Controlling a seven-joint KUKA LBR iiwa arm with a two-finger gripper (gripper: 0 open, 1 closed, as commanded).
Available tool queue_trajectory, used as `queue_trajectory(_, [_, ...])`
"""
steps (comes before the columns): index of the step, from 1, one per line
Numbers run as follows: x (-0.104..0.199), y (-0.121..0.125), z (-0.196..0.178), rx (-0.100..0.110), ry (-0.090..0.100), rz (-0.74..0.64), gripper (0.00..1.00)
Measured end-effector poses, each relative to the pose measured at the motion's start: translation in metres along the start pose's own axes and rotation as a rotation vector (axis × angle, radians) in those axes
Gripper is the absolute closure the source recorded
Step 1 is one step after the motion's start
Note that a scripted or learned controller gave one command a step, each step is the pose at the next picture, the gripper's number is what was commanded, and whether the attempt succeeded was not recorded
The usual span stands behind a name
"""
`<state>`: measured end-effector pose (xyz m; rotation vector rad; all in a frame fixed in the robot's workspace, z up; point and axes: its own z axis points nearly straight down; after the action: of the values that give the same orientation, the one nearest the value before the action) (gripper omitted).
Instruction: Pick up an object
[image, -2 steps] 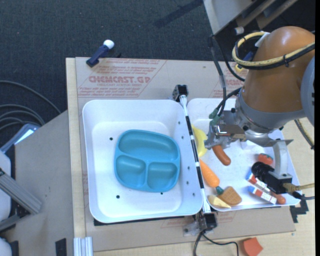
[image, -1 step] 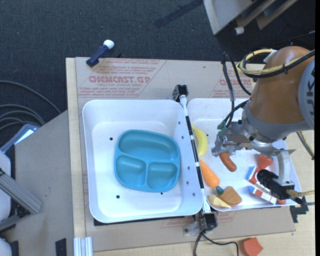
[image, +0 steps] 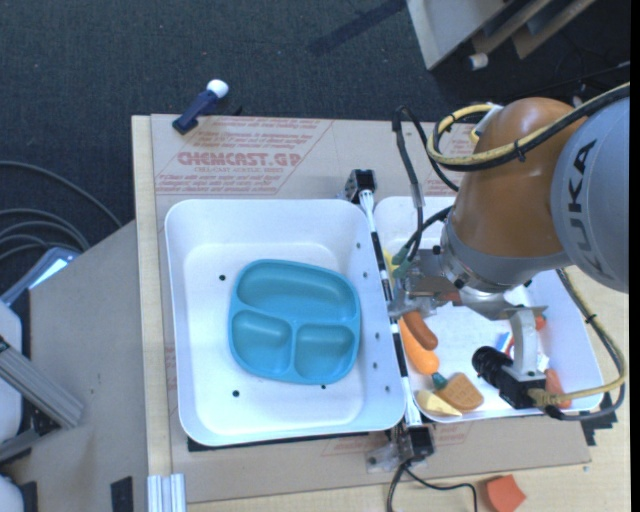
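Observation:
The right bin (image: 585, 345) holds several small toy foods along its left side: an orange carrot-like piece (image: 424, 332), a second orange piece (image: 417, 357) below it, a tan wedge (image: 463, 391) and a pale yellow slice (image: 434, 404). My gripper (image: 406, 296) hangs under the grey-and-orange wrist (image: 510, 200), low over the right bin's left edge, just above the orange pieces. The wrist hides most of the gripper and the bin's middle. Nothing shows as held.
The left bin (image: 195, 235) holds a blue divided plate (image: 294, 320). A black clip-lined divider (image: 380, 290) separates the bins. A blue-and-white marker (image: 200, 105) lies on the bench behind the bins, and an orange block (image: 502, 491) lies in front.

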<state>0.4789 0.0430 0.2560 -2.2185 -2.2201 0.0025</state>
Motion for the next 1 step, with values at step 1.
queue_trajectory(1, [-0.0341,0.0478,-0.0043,-0.003,-0.001,0.001,1.00])
